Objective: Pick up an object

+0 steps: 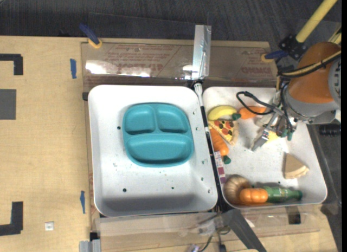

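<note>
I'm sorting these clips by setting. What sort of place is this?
Most likely a robotics lab bench set up for grasping trials. A robot arm reaches over two white bins: one holds a teal divided plate, the other toy food such as a banana. Blue tape marks sit on the board.

Robotics lab, plywood bench [43, 137], taped white bins [103, 153], toy food [255, 195]

A teal divided plate [158, 134] sits mid-way in the left bin [103, 153]. In the right bin [314, 159], the gripper [267, 135] hangs at centre; banana [222, 112] at ten o'clock, possibly a bottle [283, 194] at six.
</note>
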You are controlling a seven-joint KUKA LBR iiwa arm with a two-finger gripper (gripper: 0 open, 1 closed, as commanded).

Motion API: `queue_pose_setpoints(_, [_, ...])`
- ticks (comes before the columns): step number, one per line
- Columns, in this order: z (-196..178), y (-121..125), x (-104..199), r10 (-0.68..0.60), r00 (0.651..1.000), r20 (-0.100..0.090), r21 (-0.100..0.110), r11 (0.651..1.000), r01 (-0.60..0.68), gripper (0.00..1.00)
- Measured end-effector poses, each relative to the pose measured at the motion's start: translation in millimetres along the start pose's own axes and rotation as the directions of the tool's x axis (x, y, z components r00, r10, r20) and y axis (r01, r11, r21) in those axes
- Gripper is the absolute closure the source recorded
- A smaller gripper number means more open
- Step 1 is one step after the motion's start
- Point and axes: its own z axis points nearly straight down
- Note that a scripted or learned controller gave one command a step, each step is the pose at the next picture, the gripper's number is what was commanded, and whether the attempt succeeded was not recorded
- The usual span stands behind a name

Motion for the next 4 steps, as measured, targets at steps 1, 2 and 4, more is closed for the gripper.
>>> queue_pose_setpoints(1, [0.7,-23.4,-47.0,0.075,0.997,-0.023,-0.002,0.997,-0.075,0.0])
queue_pose_setpoints(2, [-0.1,29.6,3.2,0.231,0.973,-0.001,-0.001,0.973,-0.231,0.0])
queue_pose_setpoints(4, [-0.3,-52.8,-15.3,0.27,0.963,0.001,0.001,0.963,-0.27,0.0])
